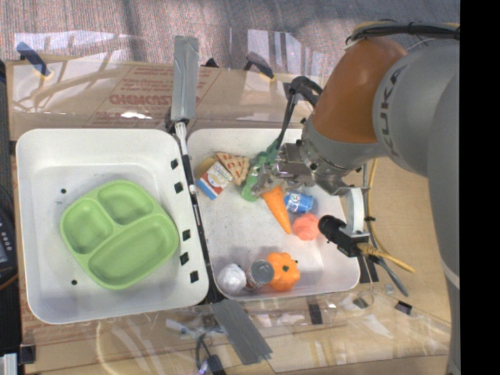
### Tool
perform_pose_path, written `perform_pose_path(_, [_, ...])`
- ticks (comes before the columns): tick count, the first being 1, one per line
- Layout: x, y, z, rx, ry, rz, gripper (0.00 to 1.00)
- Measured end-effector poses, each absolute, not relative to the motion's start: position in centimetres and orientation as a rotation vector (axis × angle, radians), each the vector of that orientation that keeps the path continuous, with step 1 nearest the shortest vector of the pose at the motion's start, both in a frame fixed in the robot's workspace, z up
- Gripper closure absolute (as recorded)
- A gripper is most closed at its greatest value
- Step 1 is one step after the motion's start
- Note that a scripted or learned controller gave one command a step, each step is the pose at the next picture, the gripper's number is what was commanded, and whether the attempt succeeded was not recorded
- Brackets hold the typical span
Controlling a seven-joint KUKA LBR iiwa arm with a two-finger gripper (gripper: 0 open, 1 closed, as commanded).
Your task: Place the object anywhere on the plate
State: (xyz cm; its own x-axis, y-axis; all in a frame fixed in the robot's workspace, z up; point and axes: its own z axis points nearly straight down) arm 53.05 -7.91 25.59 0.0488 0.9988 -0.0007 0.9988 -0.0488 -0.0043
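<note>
1. Wooden bench (437, 209) bearing two white bins side by side.
2. Green divided plate (119, 233) lying in left bin (31, 209).
3. Gripper (269, 170) low in right bin (344, 268), above green toy (251, 187) and carrot (276, 208); grip unclear.
4. Nothing resting on plate.

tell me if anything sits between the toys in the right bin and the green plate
Yes. The raised rims where the two bins meet, with a grey strip along them, run between the toys, such as the carrot, and the green divided plate. The plate's compartments hold nothing visible.
</note>
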Motion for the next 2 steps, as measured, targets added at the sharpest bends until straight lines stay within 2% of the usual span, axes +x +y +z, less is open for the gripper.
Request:
perform_pose_path(1, [55.6,-0.1,27.8,-2.545,-1.839,0.006,1.0])
perform_pose_path(2, [52.6,2.3,22.2,-2.678,-1.634,0.013,1.0])
